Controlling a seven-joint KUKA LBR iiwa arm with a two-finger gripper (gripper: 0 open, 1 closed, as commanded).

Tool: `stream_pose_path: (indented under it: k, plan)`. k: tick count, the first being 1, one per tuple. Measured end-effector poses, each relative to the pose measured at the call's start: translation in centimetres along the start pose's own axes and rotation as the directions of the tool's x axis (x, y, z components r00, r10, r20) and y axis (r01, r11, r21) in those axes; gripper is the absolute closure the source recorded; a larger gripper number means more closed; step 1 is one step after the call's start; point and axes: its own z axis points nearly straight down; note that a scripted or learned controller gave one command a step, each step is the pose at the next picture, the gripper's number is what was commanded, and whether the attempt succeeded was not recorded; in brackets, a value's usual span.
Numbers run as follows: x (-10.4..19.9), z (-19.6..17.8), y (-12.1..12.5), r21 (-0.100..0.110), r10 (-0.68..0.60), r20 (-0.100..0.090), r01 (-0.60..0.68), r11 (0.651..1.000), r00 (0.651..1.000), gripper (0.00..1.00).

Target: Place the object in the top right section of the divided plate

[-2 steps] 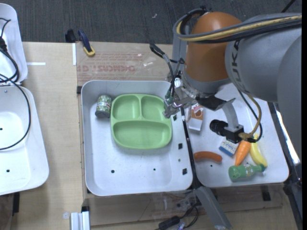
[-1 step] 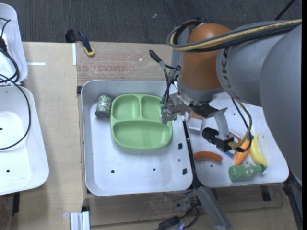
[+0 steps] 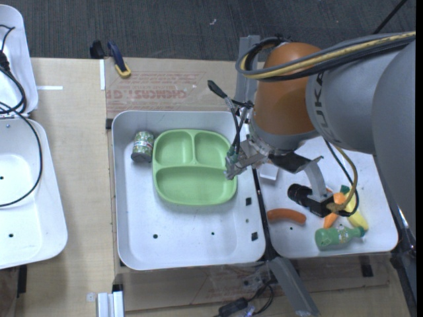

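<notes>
Gripper [image 3: 232, 166] low over the right rim of the divided plate [image 3: 194, 168]; whether it is open, closed or carrying anything cannot be made out.

The plate is pale green, a rounded rectangle with two small sections along its far side and one wide section nearer the camera; it lies flat in the left bin [image 3: 135, 238], long axis running left to right. A small patterned can [image 3: 142, 145] stands just beside its left edge. The grey arm [image 3: 370, 98] reaches in from the right, orange band [image 3: 284, 94] above the wrist. The right bin [image 3: 380, 190] holds an orange carrot [image 3: 287, 215], a green bottle [image 3: 338, 236] and other small items.
</notes>
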Motion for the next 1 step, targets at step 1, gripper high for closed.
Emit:
stream_pose_path:
  k: [1]
  plan:
    - [-4.61,-2.89,9.22,-0.002,0.125,0.002,-0.125,0.992,0.992,1.00]
